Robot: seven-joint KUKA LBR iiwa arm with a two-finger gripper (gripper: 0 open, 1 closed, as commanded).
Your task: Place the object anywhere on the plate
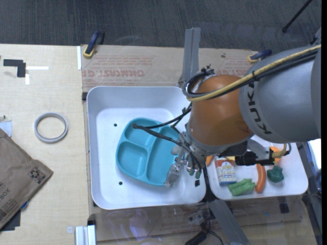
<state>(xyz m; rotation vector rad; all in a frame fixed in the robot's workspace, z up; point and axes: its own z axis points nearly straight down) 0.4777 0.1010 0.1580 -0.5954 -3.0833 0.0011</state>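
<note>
The gripper (176,171) hangs low over the near-right edge of the blue divided plate (139,152) in the left bin (102,137) — whether it carries anything cannot be told, its tip blurred against the plate's rim. Toy foods, among them a small carton (227,171), a green pod (241,187) and an orange carrot (260,179), lie in the right bin (296,185). Judged from here, the arm is at the placing step; next comes a clean release over the plate.
</note>
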